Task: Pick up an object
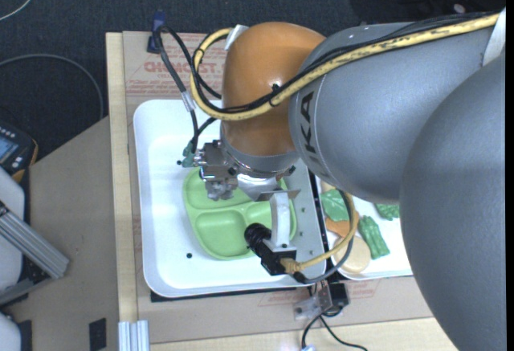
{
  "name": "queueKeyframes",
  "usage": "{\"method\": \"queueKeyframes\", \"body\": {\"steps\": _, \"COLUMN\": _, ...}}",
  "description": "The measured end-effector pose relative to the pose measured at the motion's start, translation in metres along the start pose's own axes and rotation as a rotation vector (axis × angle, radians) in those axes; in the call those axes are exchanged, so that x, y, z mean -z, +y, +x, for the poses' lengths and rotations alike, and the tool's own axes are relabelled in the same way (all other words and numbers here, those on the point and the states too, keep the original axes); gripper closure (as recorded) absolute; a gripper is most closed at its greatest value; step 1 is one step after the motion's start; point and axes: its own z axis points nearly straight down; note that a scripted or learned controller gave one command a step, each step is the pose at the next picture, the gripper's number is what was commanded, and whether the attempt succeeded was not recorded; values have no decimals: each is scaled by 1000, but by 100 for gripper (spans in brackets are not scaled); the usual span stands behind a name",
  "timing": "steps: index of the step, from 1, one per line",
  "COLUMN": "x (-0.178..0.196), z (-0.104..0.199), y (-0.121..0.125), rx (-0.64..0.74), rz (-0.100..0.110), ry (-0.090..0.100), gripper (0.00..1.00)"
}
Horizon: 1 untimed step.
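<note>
A light green moulded tray-like object (217,222) lies in the left white bin (157,181), towards its near right part. The arm's orange wrist and grey flange hang right over it, and the gripper (218,181) reaches down onto the green object's upper edge. In the right bin (385,267) lie green pieces (371,234) and a tan rounded object (357,255), mostly covered by the arm.
The big grey arm covers most of the right bin and the right half of the view. Yellow and black cables loop around the wrist. A cardboard sheet (128,84) lies under the bins; dark floor surrounds the bench.
</note>
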Motion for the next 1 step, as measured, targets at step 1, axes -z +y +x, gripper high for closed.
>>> {"method": "queueKeyframes", "body": {"steps": 1, "x": 9, "z": -2, "y": 3, "rx": -3, "rz": -3, "ry": 0, "gripper": 100}}
